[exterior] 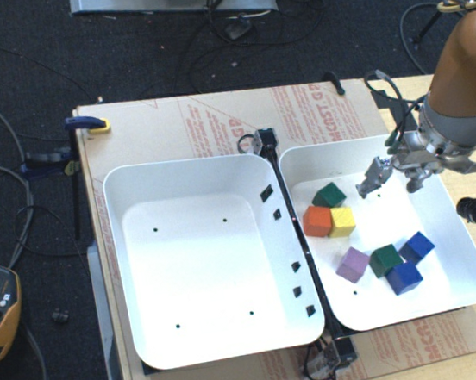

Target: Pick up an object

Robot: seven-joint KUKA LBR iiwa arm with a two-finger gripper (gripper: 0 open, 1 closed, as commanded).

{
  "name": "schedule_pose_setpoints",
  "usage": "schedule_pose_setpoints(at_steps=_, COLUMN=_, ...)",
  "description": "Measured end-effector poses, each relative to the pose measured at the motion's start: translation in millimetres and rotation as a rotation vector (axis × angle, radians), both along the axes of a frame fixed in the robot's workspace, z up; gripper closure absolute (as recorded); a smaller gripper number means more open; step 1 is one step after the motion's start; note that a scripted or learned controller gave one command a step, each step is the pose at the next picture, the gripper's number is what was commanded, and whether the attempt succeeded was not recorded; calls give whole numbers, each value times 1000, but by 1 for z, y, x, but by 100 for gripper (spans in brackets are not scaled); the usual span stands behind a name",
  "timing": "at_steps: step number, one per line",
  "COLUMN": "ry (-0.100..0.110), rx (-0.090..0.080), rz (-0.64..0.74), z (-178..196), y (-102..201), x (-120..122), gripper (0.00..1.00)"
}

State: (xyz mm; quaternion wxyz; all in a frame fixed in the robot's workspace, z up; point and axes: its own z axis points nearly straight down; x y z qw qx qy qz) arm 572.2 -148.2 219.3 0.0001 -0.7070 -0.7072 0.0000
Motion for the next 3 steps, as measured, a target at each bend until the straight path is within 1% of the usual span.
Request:
schedule_pose_setpoints(at_steps=1, ry=9, rx=1, rz=1, z=-138, y=-5, x=96, gripper=0)
schedule_pose_setpoints(at_steps=2, ry=-3, rx=1, rz=3, z=-111, y=37, x=82, gripper=0)
schedule_pose_setpoints(at_steps=3, ry=1, rx=0, rz=0, z=-132, y=50, x=44, gripper=0)
